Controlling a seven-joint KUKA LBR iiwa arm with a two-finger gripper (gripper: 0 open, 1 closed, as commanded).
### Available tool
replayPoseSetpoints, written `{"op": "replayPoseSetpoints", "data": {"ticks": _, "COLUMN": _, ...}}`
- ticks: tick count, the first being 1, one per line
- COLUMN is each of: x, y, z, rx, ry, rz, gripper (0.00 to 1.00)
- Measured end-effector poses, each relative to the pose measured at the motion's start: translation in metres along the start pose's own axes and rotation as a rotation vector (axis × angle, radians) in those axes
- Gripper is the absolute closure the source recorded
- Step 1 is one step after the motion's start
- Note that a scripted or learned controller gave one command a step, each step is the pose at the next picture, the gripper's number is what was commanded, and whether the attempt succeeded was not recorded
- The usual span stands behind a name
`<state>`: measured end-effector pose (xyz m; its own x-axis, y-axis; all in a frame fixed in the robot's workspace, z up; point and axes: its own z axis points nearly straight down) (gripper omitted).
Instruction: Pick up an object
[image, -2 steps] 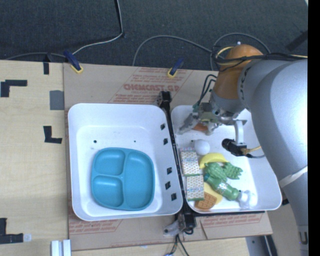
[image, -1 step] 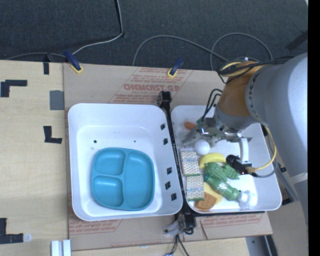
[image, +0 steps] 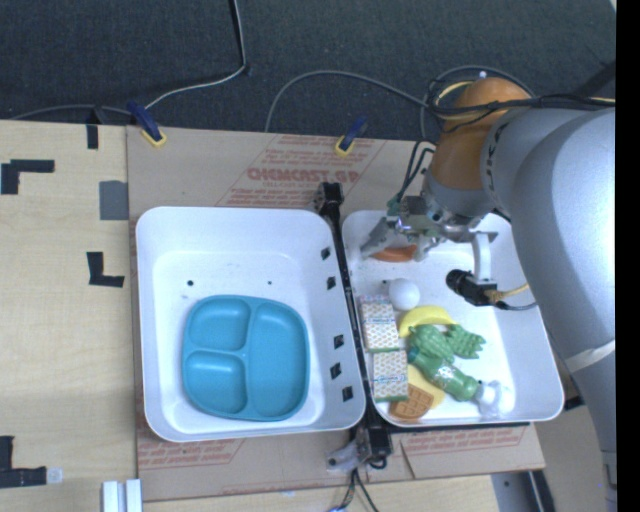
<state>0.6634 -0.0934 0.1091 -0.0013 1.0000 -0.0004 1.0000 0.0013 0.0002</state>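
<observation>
the gripper (image: 398, 237) hangs over the far end of the right bin (image: 520, 345), under the grey arm (image: 560, 200) with its orange band (image: 470, 130), and whether its fingers stand wide or narrow cannot be told from this slant, since the wrist hardware covers them. just below the gripper, touching or nearly touching its tip, lies a small orange-red object (image: 393, 254) on the bin floor; nothing can be seen clamped between the fingers. nearer the camera than the gripper sits a white ball (image: 404, 294), and beyond that a yellow banana (image: 426, 319) beside a green toy (image: 445, 345) with spiky limbs. a green bottle (image: 455, 381) lies tilted at the near side, with a clear cap-like piece (image: 491, 399) at its end. along the bin's inner wall, near-left of the gripper, two patterned packets (image: 383, 345) lie end to end, and a waffle-like brown piece (image: 412, 405) rests by the near rim. well to the gripper's left, in the left bin (image: 160, 240), a blue divided plate (image: 245, 357) lies flat. both bins sit on a cardboard sheet (image: 250, 175).
</observation>
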Motion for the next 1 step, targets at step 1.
{"op": "replayPoseSetpoints", "data": {"ticks": 1, "x": -0.0016, "y": 0.0029, "z": 0.025, "rx": 0.011, "ry": 0.0, "rz": 0.002, "gripper": 0.0}}
